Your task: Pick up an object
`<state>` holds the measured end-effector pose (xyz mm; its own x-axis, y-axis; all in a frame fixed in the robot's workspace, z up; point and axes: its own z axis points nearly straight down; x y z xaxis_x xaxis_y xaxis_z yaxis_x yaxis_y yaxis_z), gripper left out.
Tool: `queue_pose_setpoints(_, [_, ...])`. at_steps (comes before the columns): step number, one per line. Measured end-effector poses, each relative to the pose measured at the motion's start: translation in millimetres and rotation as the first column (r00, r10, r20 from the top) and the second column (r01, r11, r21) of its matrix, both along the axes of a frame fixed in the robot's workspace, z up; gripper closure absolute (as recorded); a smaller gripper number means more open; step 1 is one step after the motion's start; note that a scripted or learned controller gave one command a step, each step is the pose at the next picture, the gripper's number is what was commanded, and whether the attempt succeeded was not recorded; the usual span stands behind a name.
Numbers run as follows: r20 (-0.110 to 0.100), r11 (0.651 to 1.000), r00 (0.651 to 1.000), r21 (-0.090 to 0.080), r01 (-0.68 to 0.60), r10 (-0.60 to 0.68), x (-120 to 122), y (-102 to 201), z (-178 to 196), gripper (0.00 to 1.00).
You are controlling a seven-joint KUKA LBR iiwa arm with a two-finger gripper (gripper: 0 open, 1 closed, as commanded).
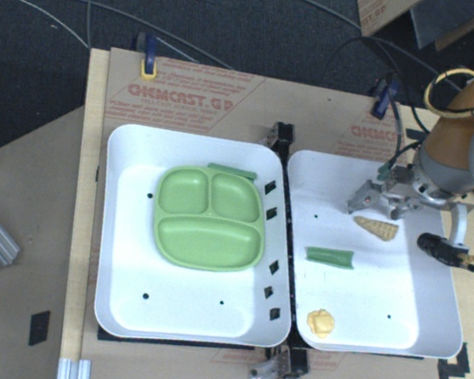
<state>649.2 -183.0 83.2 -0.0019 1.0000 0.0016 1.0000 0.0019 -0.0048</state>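
Note:
My gripper (379, 205) hangs over the far part of the right bin (427, 336), reaching in from the right with its fingers spread. Just below its fingertips lies a tan wedge-shaped piece (377, 227), flat on the bin floor, not gripped. A green flat strip (330, 256) rests near the bin's middle. A small yellow lump (319, 322) sits by the bin's near edge. Nothing sits between the fingers.
The left bin (117, 281) holds a light green divided plate (210, 219), with a dark green strip (232, 172) peeking out behind it. A black divider with clips (276, 234) runs between the bins. Blue clamps (150, 55) hold the cardboard board at the back.

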Motion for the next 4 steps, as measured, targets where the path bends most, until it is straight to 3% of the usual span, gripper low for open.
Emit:
queue_pose_setpoints(1, [0.005, 1.000, 1.000, -0.001, -0.001, 0.001, 1.4, -0.1, 14.0, 1.00])
queue_pose_setpoints(3, [0.014, 1.000, 1.000, -0.004, 0.000, 0.000, 13.7, -7.9, 134.6, 1.00])
queue_pose_setpoints(4, [0.011, 1.000, 1.000, -0.003, 0.001, -0.001, 14.9, -8.0, 162.1, 1.00])
